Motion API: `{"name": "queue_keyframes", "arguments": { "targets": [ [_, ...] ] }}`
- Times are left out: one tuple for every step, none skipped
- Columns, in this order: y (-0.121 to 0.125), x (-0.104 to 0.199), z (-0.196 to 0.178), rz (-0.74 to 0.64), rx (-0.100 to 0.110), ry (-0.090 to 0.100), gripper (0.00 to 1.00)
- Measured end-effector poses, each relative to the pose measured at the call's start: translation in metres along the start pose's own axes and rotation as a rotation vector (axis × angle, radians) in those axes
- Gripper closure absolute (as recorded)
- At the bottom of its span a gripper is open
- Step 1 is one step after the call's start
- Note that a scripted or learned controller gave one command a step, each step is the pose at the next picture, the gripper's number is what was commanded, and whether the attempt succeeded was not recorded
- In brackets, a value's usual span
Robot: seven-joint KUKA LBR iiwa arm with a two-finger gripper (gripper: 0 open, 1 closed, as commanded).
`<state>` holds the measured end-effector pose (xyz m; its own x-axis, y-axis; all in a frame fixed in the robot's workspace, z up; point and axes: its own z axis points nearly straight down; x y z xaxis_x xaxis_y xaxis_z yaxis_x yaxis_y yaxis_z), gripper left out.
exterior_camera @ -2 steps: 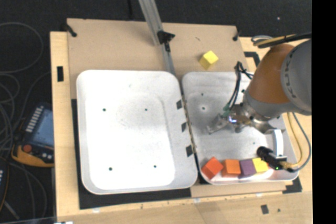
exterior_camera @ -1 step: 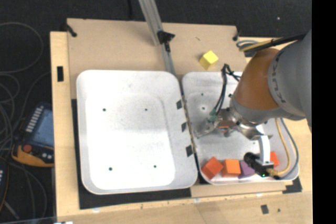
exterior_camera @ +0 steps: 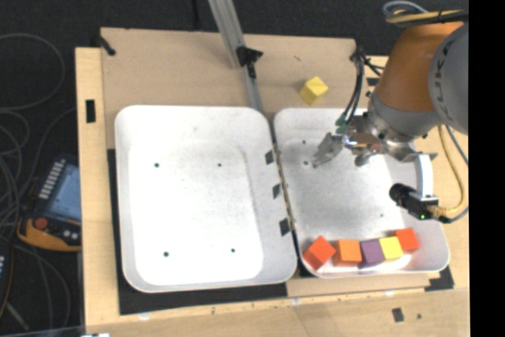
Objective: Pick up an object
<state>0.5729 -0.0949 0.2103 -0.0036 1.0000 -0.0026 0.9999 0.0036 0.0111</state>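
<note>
The gripper (exterior_camera: 342, 150), jaws apart and empty, hangs above the right bin (exterior_camera: 339, 201); the block row (exterior_camera: 363, 250) lies toward five o'clock.

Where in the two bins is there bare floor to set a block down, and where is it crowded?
The left bin floor is bare from rim to rim. In the right bin, a free patch lies below the gripper and above the block row along the near wall. That near edge is crowded. A yellow block sits on the bench behind the bins.
</note>
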Motion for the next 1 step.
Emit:
{"name": "queue_keyframes", "arguments": {
  "targets": [
    [-0.0449,0.0638,0.0136,-0.003,0.013,0.004,0.00]
  ]
}}
